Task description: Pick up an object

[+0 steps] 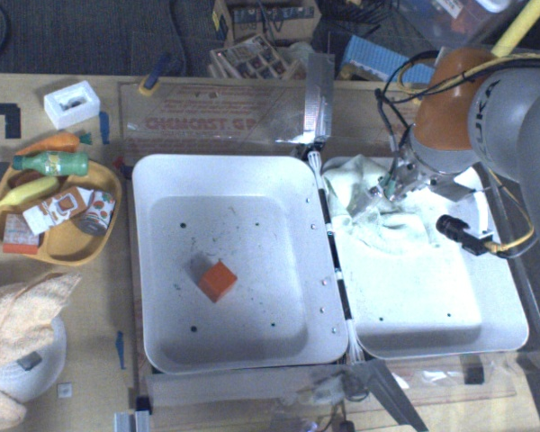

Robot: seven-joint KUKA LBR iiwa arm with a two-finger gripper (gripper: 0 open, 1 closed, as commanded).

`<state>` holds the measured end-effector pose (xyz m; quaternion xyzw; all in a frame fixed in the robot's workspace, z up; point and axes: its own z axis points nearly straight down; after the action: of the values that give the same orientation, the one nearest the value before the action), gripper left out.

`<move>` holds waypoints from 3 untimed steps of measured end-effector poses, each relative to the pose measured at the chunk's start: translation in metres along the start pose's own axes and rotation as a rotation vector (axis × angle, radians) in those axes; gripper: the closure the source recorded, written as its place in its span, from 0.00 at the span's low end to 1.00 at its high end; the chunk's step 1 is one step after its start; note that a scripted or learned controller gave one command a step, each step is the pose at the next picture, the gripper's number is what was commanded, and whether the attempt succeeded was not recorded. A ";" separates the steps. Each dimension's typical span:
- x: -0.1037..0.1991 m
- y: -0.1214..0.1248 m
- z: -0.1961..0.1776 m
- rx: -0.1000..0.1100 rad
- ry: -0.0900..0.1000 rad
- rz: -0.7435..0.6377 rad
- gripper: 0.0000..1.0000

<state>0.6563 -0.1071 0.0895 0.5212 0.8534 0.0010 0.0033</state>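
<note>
An orange block lies on the floor of the left bin, a little left of its middle. A crumpled white and pale green cloth fills the far left part of the right bin. My gripper hangs from the grey arm with the orange band and reaches down into that cloth at the back of the right bin. Its tip is partly sunk among the folds. It is far to the right of the orange block.
A yellow bowl of toy food sits left of the bins. A small white box lies behind it and a pale bag in front. A black cable plug hangs over the right bin.
</note>
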 end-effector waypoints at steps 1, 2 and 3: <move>-0.027 -0.010 0.001 -0.003 0.002 0.138 0.00; -0.028 -0.045 0.000 -0.006 -0.001 0.014 0.00; -0.050 -0.027 0.001 -0.004 -0.002 0.166 0.00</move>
<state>0.6549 -0.1635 0.0888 0.5899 0.8074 0.0024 0.0049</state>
